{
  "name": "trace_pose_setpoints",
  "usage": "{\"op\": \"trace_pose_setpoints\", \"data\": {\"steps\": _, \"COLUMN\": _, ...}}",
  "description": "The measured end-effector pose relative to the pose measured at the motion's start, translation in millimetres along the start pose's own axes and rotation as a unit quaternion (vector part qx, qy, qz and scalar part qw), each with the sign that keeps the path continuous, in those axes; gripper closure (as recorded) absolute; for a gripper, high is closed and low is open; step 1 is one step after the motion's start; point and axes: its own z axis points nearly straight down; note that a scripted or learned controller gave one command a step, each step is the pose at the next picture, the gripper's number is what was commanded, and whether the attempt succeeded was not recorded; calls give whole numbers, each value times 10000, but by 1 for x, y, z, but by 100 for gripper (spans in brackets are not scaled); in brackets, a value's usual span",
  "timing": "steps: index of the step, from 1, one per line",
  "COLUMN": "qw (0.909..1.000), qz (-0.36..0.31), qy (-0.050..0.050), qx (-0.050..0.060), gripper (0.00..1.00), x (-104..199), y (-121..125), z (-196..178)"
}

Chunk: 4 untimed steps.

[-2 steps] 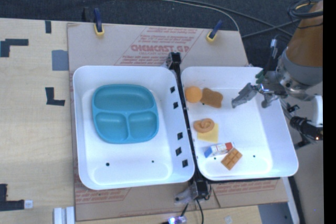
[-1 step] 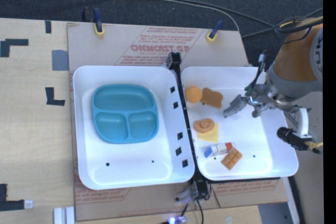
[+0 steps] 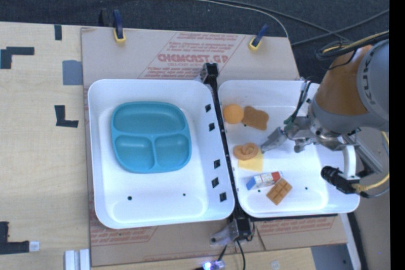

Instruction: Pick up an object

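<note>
The arm reaches in from the right over the right bin [image 3: 316, 202], and its gripper [image 3: 273, 141] hangs low in the middle of that bin, its dark tip pointing left toward the toys. From here I cannot tell what state the gripper is in; the tip is small and dark against the white floor, and nothing visibly sits in it.

The pickable things are all bunched at the left side of this bin. An orange ball [image 3: 233, 114] and a brown bread slice [image 3: 255, 117] lie touching at the far end. Just left of the tip is a tan swirl pastry [image 3: 246, 150] resting on a yellow block [image 3: 250, 164]. Nearer still lie a small red, white and blue carton [image 3: 264, 180] and a brown cracker [image 3: 279, 191]. The left bin [image 3: 101, 136] holds a blue divided plate [image 3: 151, 136].

I judge this the approach step, with the grasp not yet made. The pastry looks the likeliest target, being closest. The next move calls for sliding left and down to straddle it without shoving the block beneath.
</note>
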Motion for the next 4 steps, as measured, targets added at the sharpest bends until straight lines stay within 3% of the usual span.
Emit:
{"op": "trace_pose_setpoints", "data": {"steps": 1, "qw": 10000, "qz": -3, "qy": -11, "qx": -17, "gripper": 0, "x": 0, "y": 0, "z": 39}}
{"op": "trace_pose_setpoints", "data": {"steps": 2, "qw": 10000, "qz": -2, "qy": -24, "qx": -39, "gripper": 100, "x": 0, "y": 1, "z": 26}}
{"op": "trace_pose_setpoints", "data": {"steps": 4, "qw": 10000, "qz": -9, "qy": -12, "qx": -46, "gripper": 100, "x": 5, "y": 18, "z": -94}}
